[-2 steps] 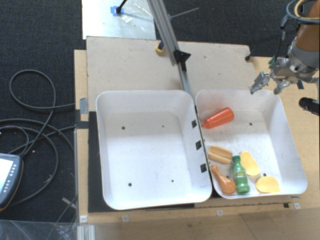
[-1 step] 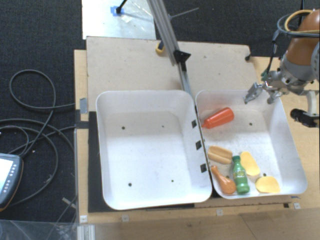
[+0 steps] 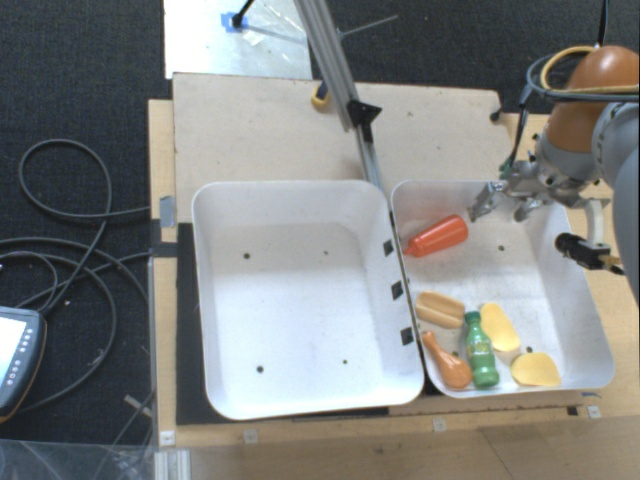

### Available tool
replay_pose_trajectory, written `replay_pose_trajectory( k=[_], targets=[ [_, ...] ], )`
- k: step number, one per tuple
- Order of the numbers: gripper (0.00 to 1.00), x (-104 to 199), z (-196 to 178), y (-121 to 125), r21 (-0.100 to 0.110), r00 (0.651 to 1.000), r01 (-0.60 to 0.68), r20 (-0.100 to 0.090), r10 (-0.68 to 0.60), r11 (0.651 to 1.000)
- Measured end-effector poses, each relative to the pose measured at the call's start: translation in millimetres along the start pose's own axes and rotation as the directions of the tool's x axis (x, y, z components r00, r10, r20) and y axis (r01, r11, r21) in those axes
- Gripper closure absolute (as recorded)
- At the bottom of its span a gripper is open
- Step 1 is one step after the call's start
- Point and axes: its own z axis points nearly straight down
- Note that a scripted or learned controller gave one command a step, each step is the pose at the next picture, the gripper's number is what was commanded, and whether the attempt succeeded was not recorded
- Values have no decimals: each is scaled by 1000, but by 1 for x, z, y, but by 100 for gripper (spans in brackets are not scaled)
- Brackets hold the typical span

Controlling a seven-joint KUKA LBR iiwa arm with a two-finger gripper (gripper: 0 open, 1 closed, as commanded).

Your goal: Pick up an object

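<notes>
- Just beside the gripper, toward the left bin, lies an orange carrot-like toy, apart from it.
- Well below: hot-dog bun, orange drumstick, green bottle, two yellow pieces, all in right bin.
- Left bin sits beyond the carrot.
- Gripper over right bin's top edge, nothing between fingers; gap width: can't tell.

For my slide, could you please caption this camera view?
KUKA gripper hovers above the right bin near an orange carrot, with a green bottle nearer the front.
</notes>
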Motion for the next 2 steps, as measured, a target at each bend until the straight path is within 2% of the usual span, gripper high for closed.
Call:
replay_pose_trajectory(
  k=[1,2],
  targets=[
    [100,-1,-16,2,-8,1000,4,4,-3,1000],
    [100,5,-63,7,-10,1000,-1,2,1,1000]
  ],
)
